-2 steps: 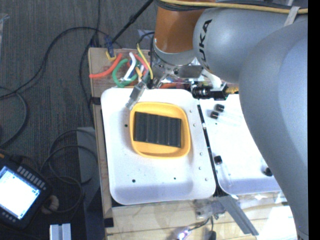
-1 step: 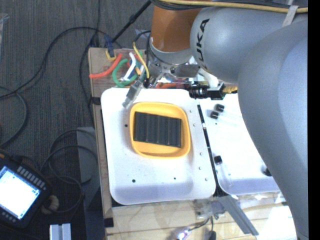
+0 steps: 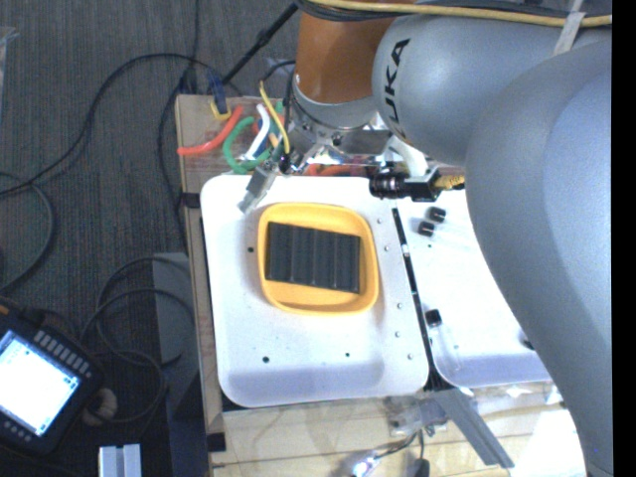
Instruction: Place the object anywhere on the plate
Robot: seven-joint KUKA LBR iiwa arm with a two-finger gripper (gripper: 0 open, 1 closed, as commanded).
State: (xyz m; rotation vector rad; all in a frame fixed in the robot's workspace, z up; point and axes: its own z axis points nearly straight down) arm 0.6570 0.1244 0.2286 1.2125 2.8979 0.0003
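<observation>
Left bin: bare white floor below the yellow plate and along its left side; room to come down there.
Plate: fills the bin's upper middle; a dark ribbed rectangular object covers its centre, leaving the yellow rim bare.
Bin's top left corner: crowded by the pincer and the wrist above it.
Counter edge behind: a tangle of coloured wires.
Right bin: largely covered by the grey arm; a narrow bare strip lies beside the divider, with small dark pieces near its top.
</observation>
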